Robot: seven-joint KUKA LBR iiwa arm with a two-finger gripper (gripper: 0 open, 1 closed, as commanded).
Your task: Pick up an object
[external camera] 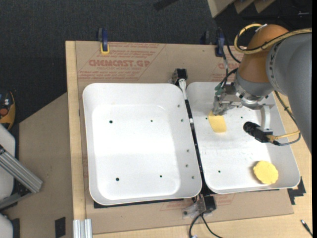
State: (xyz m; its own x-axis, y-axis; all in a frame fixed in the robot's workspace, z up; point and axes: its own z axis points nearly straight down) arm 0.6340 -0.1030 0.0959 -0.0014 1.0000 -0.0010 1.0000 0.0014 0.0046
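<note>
**Gripper low over a yellow block in the right bin**

The grey arm [292,63] reaches in from the right over the right bin [233,180], which sits beside the left bin [99,148] on a brown board [129,58]. Its gripper [220,108] hangs just above a small yellow block [217,123] in the bin's far left part; how far it is open cannot be told. A round yellow piece [265,172] lies near the right corner
</note>
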